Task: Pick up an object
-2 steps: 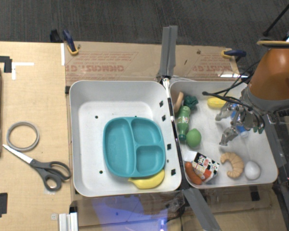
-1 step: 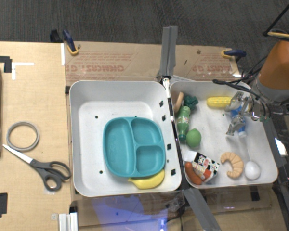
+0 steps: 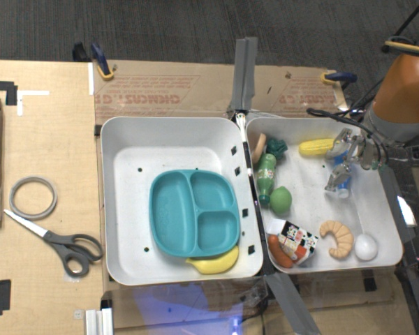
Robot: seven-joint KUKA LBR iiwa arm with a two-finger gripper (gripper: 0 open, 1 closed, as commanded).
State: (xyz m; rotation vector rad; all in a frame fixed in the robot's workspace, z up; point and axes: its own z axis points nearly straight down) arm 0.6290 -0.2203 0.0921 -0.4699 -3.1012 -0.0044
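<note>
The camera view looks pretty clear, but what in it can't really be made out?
- Tool: small and blurred, so open or shut cannot be told, nor whether it holds anything.
- Banana: mostly hidden under the teal plate.
- Red item: partly covered by the printed packet; what it is stays unclear.
- Arm: cut off by the right edge.

I'm watching the arm (image 3: 398, 96) reaching in from the right, its gripper (image 3: 339, 181) hanging low near the right bin's far edge.
</note>
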